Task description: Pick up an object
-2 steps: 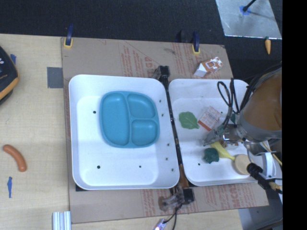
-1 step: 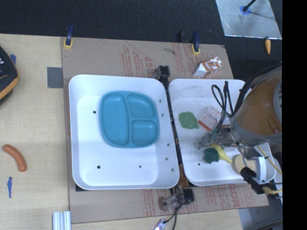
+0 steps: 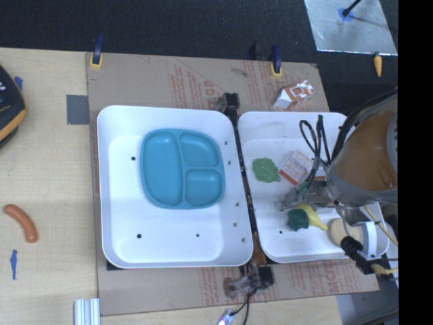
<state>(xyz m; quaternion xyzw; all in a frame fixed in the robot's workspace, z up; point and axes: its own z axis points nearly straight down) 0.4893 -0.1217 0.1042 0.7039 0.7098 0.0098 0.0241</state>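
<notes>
Camera view: gripper low in right bin, grasp unconfirmed

Camera view, item by item.

Gripper: dark, low inside the right bin, at the end of the grey-and-orange arm. Whether it is spread or closed cannot be told at this slant, and nothing can be seen held in it.

Green piece: flat, up and to the left of the gripper, near but apart.

Red-and-white packet: just above the gripper, close beside the green piece.

Dark green lump: just below the gripper, touching or nearly touching a yellow piece to its right.

Blue plate: divided, in the left bin, well to the left of the gripper.

Sausage: on the bench, far left, outside both bins.

Small carton: on cardboard above the right bin.

Step in hand, as judged: the approach or closing stage of a pick among the right bin's clutter. Likeliest target is the dark green lump or the yellow piece, though which cannot be told. Next move calls for a firm close on one object alone, then a straight lift clear of its neighbours.
</notes>
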